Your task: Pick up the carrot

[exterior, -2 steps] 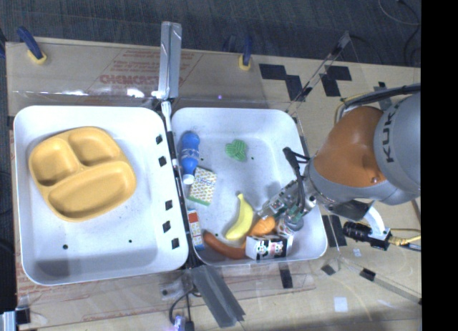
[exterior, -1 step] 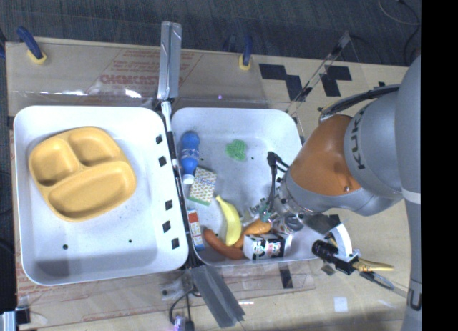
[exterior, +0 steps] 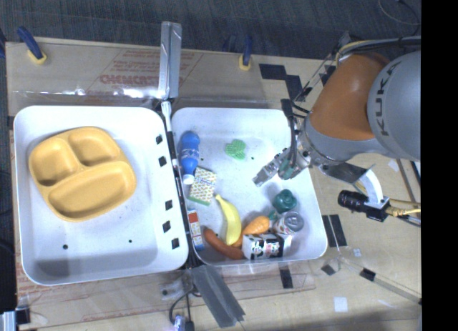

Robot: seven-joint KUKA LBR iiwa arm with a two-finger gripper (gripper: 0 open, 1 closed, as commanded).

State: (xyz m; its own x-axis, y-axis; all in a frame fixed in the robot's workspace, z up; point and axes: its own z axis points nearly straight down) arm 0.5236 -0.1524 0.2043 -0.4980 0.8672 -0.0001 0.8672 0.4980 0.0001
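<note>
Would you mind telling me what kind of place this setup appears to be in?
Probably a robotics lab bench for pick-and-place trials. A KUKA arm's gripper reaches over a white bin of toy food, including the carrot and a banana. A second bin holds a yellow divided plate, clamped to a taped board.

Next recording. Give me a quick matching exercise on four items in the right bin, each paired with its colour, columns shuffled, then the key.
Things:
1. carrot
2. banana
3. bottle
4. small leafy piece

Colours:
A. blue
B. green
C. orange
D. yellow

Pairs: 1-C, 2-D, 3-A, 4-B
</note>
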